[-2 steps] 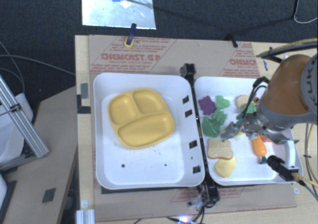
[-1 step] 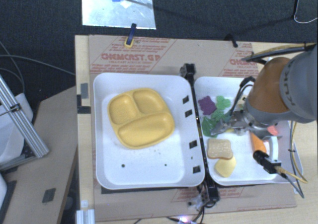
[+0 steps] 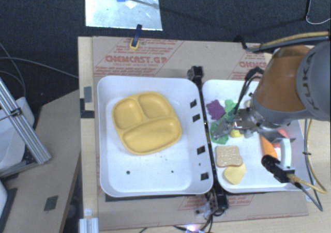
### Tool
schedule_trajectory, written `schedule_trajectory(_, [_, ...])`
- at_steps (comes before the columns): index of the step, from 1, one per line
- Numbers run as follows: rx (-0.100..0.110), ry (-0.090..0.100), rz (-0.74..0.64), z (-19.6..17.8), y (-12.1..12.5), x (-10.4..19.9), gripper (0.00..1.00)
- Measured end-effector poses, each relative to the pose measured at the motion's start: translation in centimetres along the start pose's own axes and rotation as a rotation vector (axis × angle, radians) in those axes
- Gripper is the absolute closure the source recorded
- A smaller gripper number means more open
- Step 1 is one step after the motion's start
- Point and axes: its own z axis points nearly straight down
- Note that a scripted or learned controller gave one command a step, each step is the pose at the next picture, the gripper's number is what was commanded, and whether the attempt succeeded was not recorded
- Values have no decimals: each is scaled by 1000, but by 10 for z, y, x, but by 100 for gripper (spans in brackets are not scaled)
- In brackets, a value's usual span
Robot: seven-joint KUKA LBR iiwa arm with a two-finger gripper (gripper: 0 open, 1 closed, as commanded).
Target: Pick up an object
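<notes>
Because the arm reaches in from the right, its grey body and orange band cover much of the right-hand shallow white plastic bin point(image 3: 248, 184), and the end effector point(image 3: 226, 125) sits low among the small toys near that bin's inner wall. Whether it is wide, narrow or holding anything I cannot tell: the tip is dark and mixed up with the items around it.

The candidates for picking all lie in this right bin. A purple toy grape cluster point(image 3: 214, 107) rests near the far left corner, with a green leafy toy piece point(image 3: 229, 106) just beside it. A darker green piece point(image 3: 221, 130) and a small yellow piece point(image 3: 236, 134) lie right at the end effector, touching or nearly so; these look like the likeliest targets, though nothing shows either one lifted. Nearer the front, a tan square toy cracker or toast slice point(image 3: 228, 156) lies flat, and a pale yellow rounded toy piece point(image 3: 234, 174) sits just in front of it. An orange carrot-shaped toy point(image 3: 268, 147) lies partly under the arm.

The left-hand shallow white plastic bin point(image 3: 111, 175) holds a yellow divided plastic plate point(image 3: 146, 122), lying flat and well apart from the arm, so it seems outside this attempt.

My judgement is that the pick is at the approach or closing stage. The crowding near the bin wall could make the grasp slip or catch two toys at once.
</notes>
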Motion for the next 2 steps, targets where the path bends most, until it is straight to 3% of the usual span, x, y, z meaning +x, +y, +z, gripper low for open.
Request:
schedule_trajectory(1, [8, -1, 4, 6, -25, 25, 0])
schedule_trajectory(2, [3, -2, 5, -5, -23, 24, 100])
